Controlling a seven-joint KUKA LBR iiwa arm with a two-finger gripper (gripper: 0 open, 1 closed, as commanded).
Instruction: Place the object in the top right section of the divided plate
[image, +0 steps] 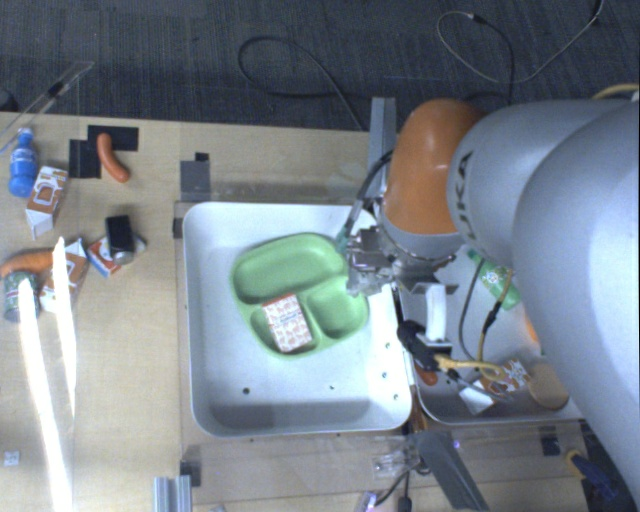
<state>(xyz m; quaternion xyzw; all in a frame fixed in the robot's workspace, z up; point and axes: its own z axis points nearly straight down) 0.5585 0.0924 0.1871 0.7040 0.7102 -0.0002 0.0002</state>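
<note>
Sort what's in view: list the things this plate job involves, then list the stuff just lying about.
Job:
green divided plate
small printed packet lying in one plate section
left white bin
arm's gripper

Lying about:
blue bottle
sausage
small cartons
right bin's clutter

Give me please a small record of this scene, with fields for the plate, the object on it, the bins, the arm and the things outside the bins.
plate: green divided plate, lying in the left bin
object on plate: small printed box in a lower compartment
right bin: right bin holds several small items, partly hidden by the arm
arm: arm above the seam between the bins
gripper: gripper at the plate's right edge
outside bins: blue bottle, sausage, small cartons on the bench
</note>
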